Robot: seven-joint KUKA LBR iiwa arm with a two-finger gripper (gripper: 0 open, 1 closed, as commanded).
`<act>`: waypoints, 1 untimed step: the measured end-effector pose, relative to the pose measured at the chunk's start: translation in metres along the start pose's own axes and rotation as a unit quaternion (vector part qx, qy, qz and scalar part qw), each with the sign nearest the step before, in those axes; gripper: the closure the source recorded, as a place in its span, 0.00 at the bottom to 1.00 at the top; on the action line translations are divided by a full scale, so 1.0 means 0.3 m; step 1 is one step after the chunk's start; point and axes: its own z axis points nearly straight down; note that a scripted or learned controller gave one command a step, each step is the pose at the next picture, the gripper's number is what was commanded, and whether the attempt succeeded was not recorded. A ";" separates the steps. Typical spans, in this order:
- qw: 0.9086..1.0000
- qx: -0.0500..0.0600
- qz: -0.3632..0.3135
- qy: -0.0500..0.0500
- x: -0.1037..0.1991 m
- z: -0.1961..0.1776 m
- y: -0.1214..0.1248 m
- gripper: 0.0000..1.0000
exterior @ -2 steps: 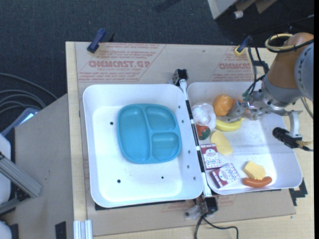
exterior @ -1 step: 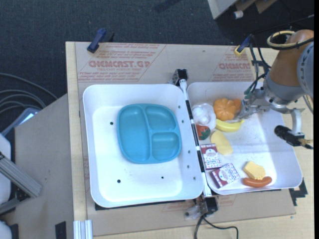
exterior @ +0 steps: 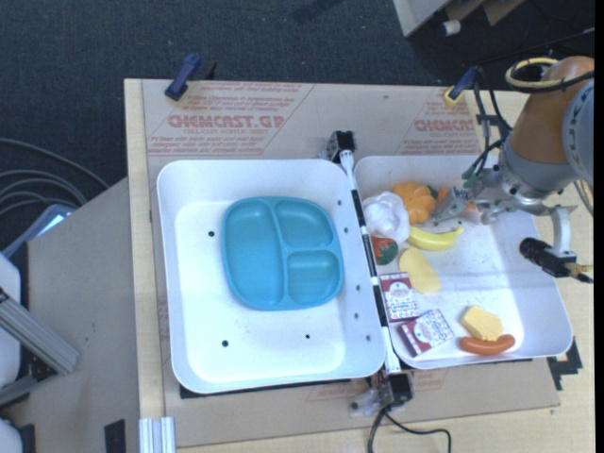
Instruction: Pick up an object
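So far nothing is lifted. My pincer (exterior: 460, 206) hangs low in the right bin (exterior: 547, 333), tips just above the banana (exterior: 434, 238) and beside the orange fruit (exterior: 415, 197); whether it is spread or pressed together I cannot tell, and I see nothing between its tips. The grasp and the lift remain, I judge. Around the banana I count one white ball (exterior: 385, 217), one pale yellow lump (exterior: 421, 272), two small packets (exterior: 413, 314), one cheese wedge (exterior: 482, 324), one sausage (exterior: 487, 344). Across the divider, one blue plate (exterior: 281, 252) in the left bin (exterior: 189, 319).
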 end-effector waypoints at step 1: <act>1.000 0.006 0.002 0.001 0.153 0.041 0.137 0.00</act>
